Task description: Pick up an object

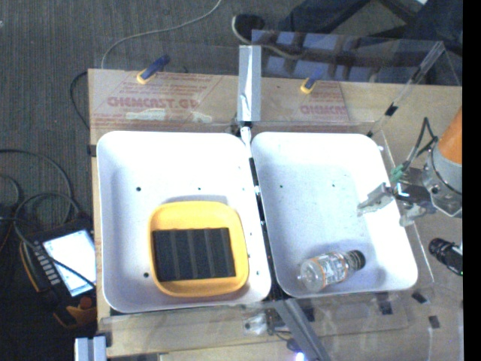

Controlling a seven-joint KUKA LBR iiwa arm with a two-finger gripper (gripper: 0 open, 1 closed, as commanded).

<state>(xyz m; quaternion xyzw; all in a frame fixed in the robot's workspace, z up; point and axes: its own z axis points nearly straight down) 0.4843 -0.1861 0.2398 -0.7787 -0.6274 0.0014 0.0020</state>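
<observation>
A clear plastic bottle [331, 268] with a dark cap lies on its side near the front of the right bin [316, 164]. A yellow rounded block [198, 249] with a black ribbed top rests in the front half of the left bin [128, 164]. My gripper [391, 204] hangs over the right bin's right rim, up and to the right of the bottle and well apart from it. Its two pale fingers are spread open with nothing between them.
A metal divider post [249, 81] stands behind the seam between the bins. Cardboard [165, 100] lies behind both bins. A tablet-like device [64, 258] and cables sit on the floor to the left.
</observation>
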